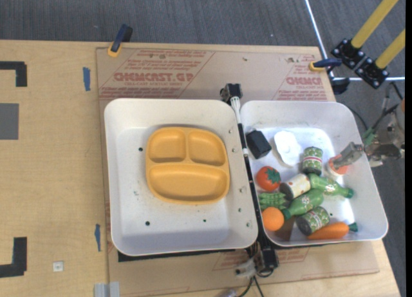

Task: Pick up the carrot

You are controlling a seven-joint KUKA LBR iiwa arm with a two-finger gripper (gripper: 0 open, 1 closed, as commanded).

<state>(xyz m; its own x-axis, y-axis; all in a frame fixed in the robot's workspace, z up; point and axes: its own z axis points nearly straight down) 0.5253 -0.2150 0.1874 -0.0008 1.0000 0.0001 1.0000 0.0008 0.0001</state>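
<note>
Carrot: the tapered orange toy carrot with a green tip (329,230) lies flat against the near wall of the right white bin (376,192), just beside a green bottle (314,220).
Pincer: the grey pincer (351,154) sits over the far-right edge; whether it is wide or narrow, I cannot tell.
Judgement: well apart from the carrot, probably still approaching.

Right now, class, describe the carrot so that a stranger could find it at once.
Look in the right bin, the one crowded with toy food, and go to its near right corner. The carrot lies flat there, just below a dark can. It is the only long, tapering orange piece; the nearby orange fruit is round.
</note>
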